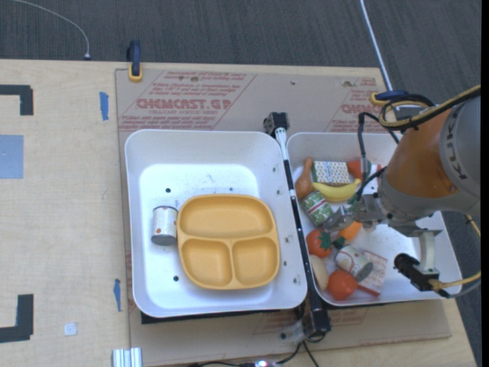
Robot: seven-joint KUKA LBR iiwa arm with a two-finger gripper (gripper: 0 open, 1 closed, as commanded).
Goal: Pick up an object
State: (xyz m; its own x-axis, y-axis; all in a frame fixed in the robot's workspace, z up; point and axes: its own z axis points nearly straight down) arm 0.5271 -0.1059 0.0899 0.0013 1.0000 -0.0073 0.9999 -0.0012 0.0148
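while grey carpet [229, 14] frames the wooden bench [61, 205], the left bin [141, 228] holds a yellow tray [228, 239] and a small can [163, 225]. the right bin [451, 262] holds toy food, a banana [336, 190] among it, just beside the gripper [353, 214], its grip impossible to judge.

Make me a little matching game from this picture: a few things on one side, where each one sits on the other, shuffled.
Things:
1. small can
2. divided yellow plate
3. banana
4. blue clamp

Places:
A. right bin, among the toy food
B. middle of the left bin
C. top edge of the brown board
D. left bin, beside the plate's left edge

Pairs: 1-D, 2-B, 3-A, 4-C
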